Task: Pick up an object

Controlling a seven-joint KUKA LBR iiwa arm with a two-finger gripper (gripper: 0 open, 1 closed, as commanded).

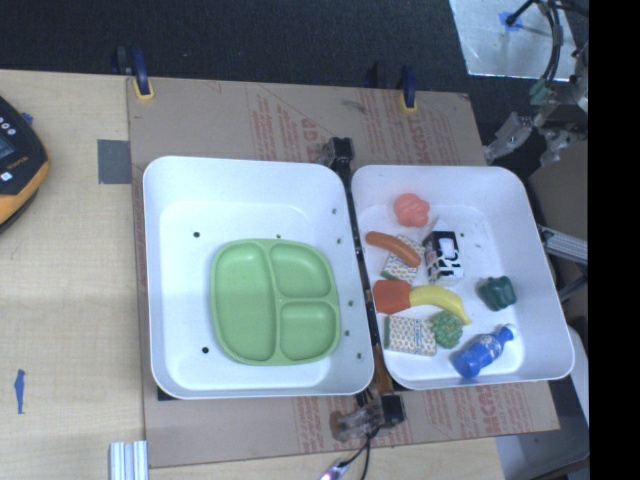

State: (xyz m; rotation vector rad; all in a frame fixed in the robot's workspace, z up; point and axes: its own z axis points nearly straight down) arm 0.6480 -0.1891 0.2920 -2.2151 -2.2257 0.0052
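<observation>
Right bin point(520, 203), glossy white plastic, holds the clutter. The banana point(440, 301), smooth and curved, lies at its middle, long axis running left to lower right. The sausage point(394, 247) slants just above it; the blue bottle point(481, 353) points up-right below. Gripper point(545, 118) hangs beyond the bin's far right corner, fingers too blurred to call.

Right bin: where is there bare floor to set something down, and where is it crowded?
In the right bin, bare floor lies along the far rim and right wall, between the green pepper and the pink toy. The near left is crowded: hot dog, banana, broccoli, blue bottle.
</observation>
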